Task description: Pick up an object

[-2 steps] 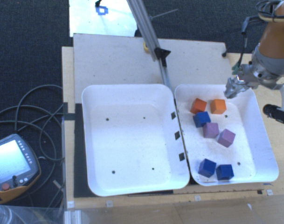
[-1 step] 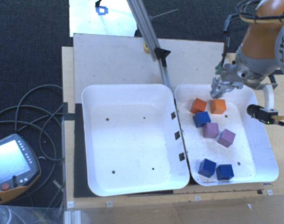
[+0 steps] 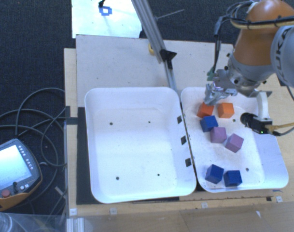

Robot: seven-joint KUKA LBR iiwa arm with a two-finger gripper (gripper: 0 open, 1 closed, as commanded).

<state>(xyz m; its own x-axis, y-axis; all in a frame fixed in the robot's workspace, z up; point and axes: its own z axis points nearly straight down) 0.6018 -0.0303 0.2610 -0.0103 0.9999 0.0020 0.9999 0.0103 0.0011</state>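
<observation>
While angled down, the pincer [image 3: 212,96] overhangs orange blocks [image 3: 205,110].

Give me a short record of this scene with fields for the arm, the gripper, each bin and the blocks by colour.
arm: KUKA iiwa arm, reaching in from the right over the right bin
gripper: gripper, just above the two orange blocks
left bin: left bin, white, shallow
right bin: right bin, white, holding all seven blocks
orange blocks: orange blocks, side by side at the far end
blue blocks: three; one near the orange pair, two at the near end
purple blocks: purple blocks, mid-bin
</observation>
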